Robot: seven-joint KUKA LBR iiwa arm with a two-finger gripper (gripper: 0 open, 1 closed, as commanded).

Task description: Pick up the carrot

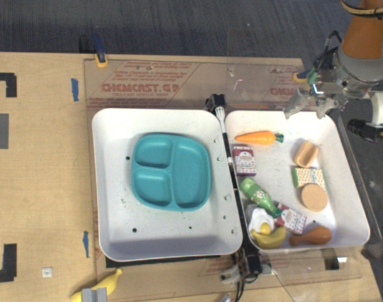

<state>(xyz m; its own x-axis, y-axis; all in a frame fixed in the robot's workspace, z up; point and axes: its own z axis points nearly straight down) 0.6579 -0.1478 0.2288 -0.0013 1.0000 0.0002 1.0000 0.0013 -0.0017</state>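
Right bin (349,168): carrot (257,138) near the far rim, among other toy foods. Left bin (109,168): teal tray (172,171). Gripper (310,107) hangs open, empty, over the right bin's far edge.

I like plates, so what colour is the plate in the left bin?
The plate is teal, a blue-green. It shows in the camera view from above, in the left bin.

Arm (363,24) cut off at top-right edge
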